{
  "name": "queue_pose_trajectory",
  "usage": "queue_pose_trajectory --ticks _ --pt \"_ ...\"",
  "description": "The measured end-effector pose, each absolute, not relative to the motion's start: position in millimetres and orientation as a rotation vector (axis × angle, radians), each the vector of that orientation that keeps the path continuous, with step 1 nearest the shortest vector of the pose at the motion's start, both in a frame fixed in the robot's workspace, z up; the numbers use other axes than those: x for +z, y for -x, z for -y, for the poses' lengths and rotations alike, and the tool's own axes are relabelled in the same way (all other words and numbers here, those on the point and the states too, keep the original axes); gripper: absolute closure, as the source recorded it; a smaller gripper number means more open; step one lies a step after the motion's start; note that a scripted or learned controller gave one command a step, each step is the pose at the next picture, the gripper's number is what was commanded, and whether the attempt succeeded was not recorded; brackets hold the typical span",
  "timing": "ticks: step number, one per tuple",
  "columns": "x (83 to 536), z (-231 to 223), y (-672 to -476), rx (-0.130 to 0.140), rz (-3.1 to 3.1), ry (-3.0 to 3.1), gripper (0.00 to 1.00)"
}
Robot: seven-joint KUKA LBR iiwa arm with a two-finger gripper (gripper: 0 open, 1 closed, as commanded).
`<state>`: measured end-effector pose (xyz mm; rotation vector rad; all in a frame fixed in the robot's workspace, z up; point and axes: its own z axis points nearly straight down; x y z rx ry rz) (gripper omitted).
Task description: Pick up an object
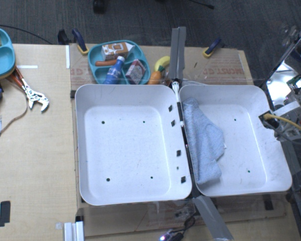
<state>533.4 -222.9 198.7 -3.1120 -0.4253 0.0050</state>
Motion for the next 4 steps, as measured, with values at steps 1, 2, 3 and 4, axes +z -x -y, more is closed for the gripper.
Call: queue_pose_trajectory --ticks 1,2,3,4 --pt "91 139 -510.5 0.006 0.313 3.124 1.0" --pt "196 191 -536.6 0.005 0.488 3.103 1.0" --pt "91 121 -549.6 0.005 0.989 2.98 1.0" --pt "192 150 -543.7 0.005 0.88 3.016 1.0"
